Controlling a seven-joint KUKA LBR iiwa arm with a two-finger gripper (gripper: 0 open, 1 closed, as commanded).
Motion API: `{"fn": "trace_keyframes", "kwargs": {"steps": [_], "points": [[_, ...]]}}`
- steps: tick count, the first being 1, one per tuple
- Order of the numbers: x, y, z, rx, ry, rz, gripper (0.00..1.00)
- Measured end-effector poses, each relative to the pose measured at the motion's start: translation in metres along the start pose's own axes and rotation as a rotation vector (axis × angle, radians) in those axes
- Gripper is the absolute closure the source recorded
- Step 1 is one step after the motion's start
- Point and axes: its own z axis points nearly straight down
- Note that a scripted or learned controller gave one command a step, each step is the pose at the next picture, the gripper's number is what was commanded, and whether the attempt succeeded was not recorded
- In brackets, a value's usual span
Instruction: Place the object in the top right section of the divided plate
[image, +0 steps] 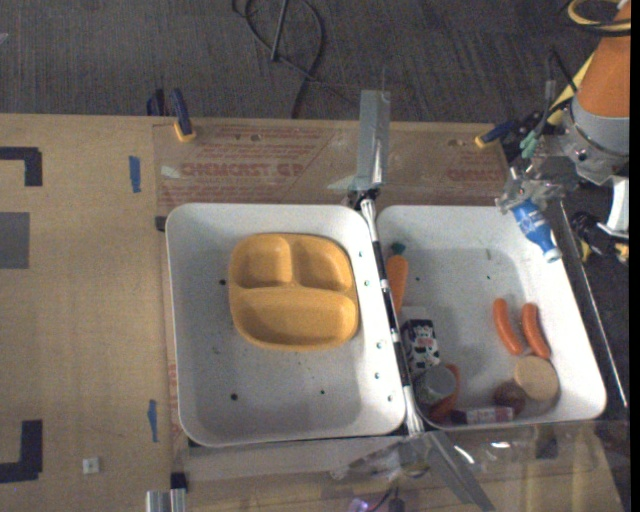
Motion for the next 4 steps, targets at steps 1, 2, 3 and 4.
{"fn": "trace_keyframes", "kwargs": {"steps": [1, 2, 3, 4], "points": [[0.078, -0.012, 0.080, 0.004, 0.003, 0.145, 1.00], [0.166, -0.009, 0.053, 0.001, 0.003, 0.295, 1.00], [0.211, -0.021, 0.056, 0.004, 0.003, 0.079, 1.00], [0.242, -0.042, 0.049, 0.003, 0.003, -0.243, 1.00]]}}
